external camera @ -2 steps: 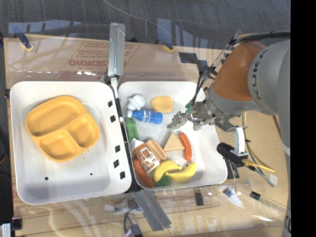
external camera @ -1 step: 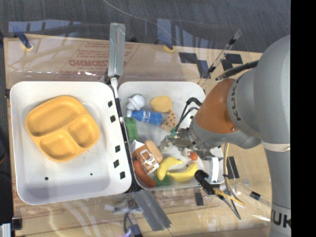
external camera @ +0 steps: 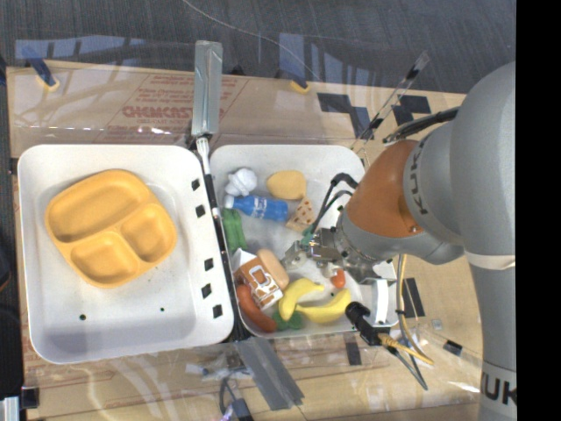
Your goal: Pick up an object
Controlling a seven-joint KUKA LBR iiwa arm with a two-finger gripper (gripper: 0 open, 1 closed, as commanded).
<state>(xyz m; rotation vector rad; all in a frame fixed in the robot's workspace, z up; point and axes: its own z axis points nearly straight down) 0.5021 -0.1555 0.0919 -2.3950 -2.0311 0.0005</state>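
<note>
- Reaching in from the right of the frame, the arm (external camera: 412,209) is hanging over the right bin (external camera: 337,158), orange band above the wrist.
- Gripper (external camera: 317,246) is sitting low at centre-right, over the clutter; fingers too hidden to say wide or narrow, so can't tell, and nothing is visibly sitting btwn them.
- Banana (external camera: 316,303) is lying at the bin's lower edge, just below the gripper.
- Blue bottle (external camera: 260,207) is lying at upper left of that bin, w/ yellow lump (external camera: 287,184) near it.
- Yellow divided tray (external camera: 110,226) is resting in the left bin (external camera: 131,331).
</note>
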